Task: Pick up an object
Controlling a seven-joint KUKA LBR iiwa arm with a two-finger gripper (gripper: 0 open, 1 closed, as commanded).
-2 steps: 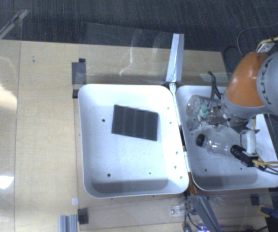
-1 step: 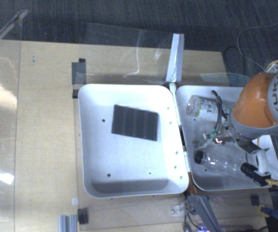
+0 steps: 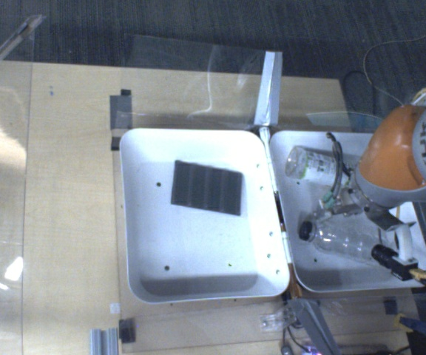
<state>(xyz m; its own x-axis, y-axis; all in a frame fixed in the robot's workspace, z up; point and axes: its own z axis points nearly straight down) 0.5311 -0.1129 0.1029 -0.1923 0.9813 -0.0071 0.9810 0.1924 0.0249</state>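
Two clear plastic bottles lie in the right bin (image 3: pixel 324 278). The one with a pale label (image 3: pixel 309 163) rests near the bin's far left corner. The other, with a dark cap (image 3: pixel 339 237), lies on its side across the bin's middle, cap pointing left. My gripper (image 3: pixel 340 198) hangs from the orange-banded wrist between the two bottles, low over the capped bottle's upper edge. I cannot tell whether it touches either bottle. In the left bin (image 3: pixel 146 272) a flat dark ribbed rectangle (image 3: pixel 206 188) lies by itself.
The two bins meet at a thin rim (image 3: pixel 278 205) just left of the bottles. A metal upright (image 3: pixel 269 87) stands behind that seam. A clear plastic sheet (image 3: pixel 6 198) covers the bench on the left. The arm's body covers the right bin's right side.
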